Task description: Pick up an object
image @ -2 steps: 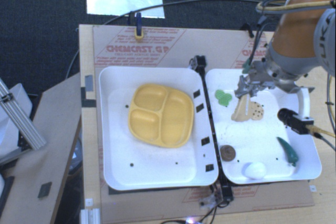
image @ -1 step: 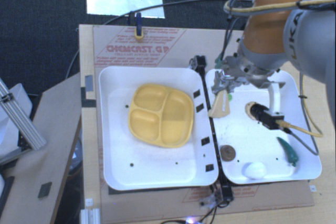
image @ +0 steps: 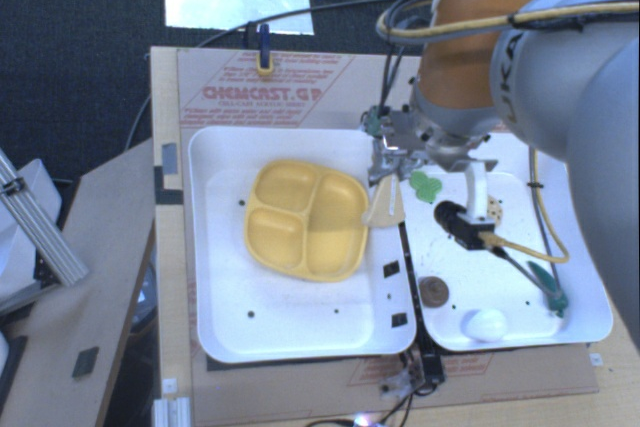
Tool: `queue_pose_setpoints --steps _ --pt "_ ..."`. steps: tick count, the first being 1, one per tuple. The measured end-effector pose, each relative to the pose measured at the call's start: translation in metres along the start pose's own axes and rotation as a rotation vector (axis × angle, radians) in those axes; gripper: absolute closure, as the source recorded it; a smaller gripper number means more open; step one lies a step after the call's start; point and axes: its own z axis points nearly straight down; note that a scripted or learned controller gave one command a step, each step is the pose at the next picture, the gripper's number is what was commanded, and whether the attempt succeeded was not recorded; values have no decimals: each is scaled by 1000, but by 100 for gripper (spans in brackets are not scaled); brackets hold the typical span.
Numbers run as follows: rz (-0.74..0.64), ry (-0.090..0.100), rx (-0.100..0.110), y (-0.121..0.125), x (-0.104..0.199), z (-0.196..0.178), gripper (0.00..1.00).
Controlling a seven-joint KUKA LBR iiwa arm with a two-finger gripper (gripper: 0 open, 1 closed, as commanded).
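Reach from the right sets the end effector [image: 386, 165] low over the seam where the two bins meet, directly above a tan wedge-shaped piece [image: 383, 207] at the left bin's [image: 225, 315] inner rim, just beside the yellow divided plate [image: 305, 220]. Whether it is open or closed, or has that piece, I cannot tell. The piece looks the likeliest target. A green scrap [image: 425, 185], brown disc [image: 433, 291] and white egg-shaped object [image: 487, 324] lie apart in the right bin [image: 590, 315].

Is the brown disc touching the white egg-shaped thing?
Apart. The camera view shows bare bin floor between the brown disc and the white egg-shaped thing.
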Motion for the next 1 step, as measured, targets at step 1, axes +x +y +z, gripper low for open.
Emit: queue_pose_setpoints --steps 1 --pt "0 0 -2 14 46 2 100"
